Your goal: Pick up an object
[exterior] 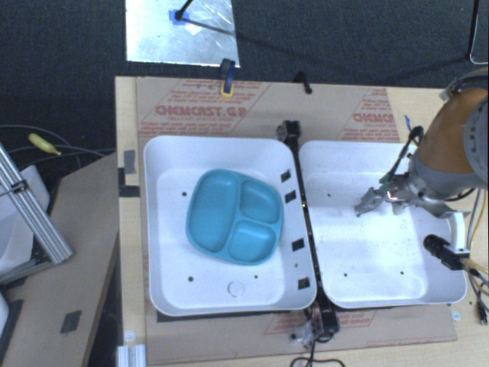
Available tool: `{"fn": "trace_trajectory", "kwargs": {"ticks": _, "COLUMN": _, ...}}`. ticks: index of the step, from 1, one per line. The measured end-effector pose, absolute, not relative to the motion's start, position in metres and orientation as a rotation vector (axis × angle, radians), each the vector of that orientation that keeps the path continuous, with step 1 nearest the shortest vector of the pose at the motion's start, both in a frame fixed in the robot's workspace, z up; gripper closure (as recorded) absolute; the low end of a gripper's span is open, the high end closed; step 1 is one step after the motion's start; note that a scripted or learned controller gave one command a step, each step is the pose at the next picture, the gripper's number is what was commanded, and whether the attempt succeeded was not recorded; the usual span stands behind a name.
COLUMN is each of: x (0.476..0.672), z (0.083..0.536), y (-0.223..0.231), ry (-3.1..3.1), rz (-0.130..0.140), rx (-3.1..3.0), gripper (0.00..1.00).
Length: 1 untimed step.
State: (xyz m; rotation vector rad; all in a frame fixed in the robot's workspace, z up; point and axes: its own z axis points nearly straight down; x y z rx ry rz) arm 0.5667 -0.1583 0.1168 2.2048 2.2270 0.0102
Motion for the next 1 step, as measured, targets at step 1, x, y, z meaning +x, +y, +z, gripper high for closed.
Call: {"fn": "trace_trajectory", "kwargs": {"ticks": 1, "x": 0.5873, "z": 0.1891, "y": -0.0184, "ry": 2.238, "rz": 0.017, "rx": 2.199, "gripper": 0.0}}
